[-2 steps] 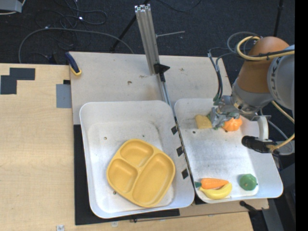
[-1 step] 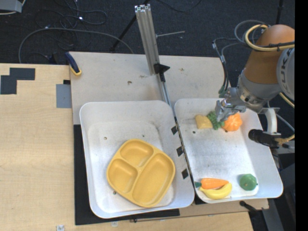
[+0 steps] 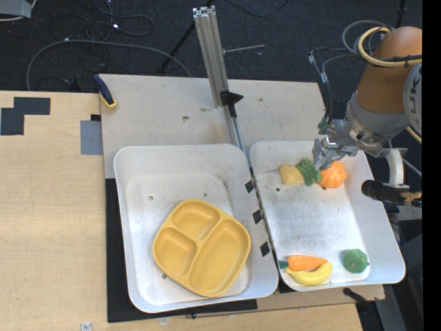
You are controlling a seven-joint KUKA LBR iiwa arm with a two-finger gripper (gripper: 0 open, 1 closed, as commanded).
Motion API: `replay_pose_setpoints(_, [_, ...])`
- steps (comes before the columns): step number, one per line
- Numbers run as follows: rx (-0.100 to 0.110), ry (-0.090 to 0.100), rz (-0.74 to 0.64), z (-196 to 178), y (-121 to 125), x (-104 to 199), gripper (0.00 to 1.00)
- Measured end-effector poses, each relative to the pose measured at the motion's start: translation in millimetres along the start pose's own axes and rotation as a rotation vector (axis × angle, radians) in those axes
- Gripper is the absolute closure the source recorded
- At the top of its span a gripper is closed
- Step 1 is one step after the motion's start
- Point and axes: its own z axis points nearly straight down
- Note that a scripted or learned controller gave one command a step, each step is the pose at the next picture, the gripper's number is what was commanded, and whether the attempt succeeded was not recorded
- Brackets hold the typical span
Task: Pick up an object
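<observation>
The right bin (image 3: 372,226) holds several toy foods. Near its far edge lie an orange fruit (image 3: 334,176), a green leafy piece (image 3: 308,173) and a pale yellow piece (image 3: 291,175), close together. My gripper (image 3: 326,156) hangs just above the orange fruit and the green piece, at the fruit's upper left edge; whether it touches either I cannot tell. At the bin's near edge lie a carrot (image 3: 305,261) on a banana (image 3: 310,275), with a green round fruit (image 3: 355,260) to their right.
The left bin (image 3: 138,185) holds a yellow divided plate (image 3: 201,247). An upright aluminium post (image 3: 212,54) stands behind the bins. The divider between the bins (image 3: 255,205) carries black clips. The arm's orange band (image 3: 389,64) is over the right bin's far corner.
</observation>
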Motion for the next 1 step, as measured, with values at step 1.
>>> replay_pose_setpoints(1, [0.005, 0.002, -0.003, 5.9, -20.4, 44.1, 1.0])
